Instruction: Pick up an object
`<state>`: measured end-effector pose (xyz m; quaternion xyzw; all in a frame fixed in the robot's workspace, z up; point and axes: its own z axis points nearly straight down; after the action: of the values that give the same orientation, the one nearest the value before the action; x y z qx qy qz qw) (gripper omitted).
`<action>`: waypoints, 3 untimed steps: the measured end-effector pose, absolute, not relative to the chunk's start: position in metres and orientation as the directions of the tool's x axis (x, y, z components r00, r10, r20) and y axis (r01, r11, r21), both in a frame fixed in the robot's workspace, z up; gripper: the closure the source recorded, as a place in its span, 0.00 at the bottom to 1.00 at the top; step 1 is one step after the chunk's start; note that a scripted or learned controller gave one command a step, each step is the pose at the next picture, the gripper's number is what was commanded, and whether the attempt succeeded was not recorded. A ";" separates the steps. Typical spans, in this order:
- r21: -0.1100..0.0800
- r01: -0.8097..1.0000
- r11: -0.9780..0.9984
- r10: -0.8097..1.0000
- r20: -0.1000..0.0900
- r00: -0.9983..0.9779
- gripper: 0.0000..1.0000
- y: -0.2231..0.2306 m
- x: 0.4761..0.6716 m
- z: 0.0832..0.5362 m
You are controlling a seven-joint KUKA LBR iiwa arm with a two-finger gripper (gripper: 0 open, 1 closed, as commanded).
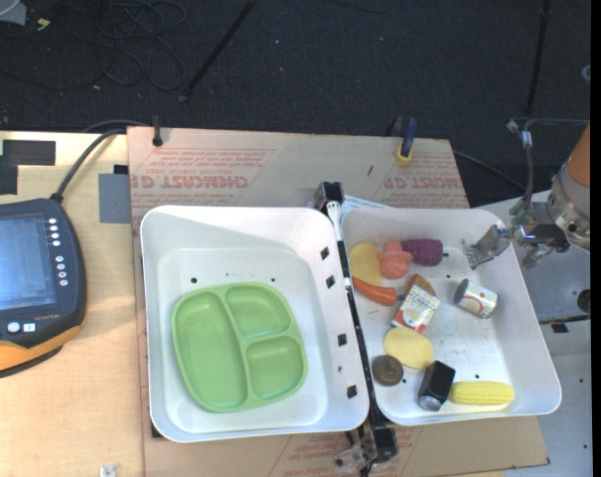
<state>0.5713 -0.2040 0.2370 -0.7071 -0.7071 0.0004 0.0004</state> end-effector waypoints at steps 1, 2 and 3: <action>-0.014 1.000 0.002 1.000 0.007 -0.002 0.00 -0.157 0.551 0.113; 0.007 1.000 0.009 1.000 -0.007 -0.009 0.00 -0.085 0.645 0.104; -0.004 1.000 0.003 1.000 0.000 -0.003 1.00 -0.087 0.641 0.112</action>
<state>0.6411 -0.0869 0.1124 -0.7062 -0.7080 0.0016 0.0013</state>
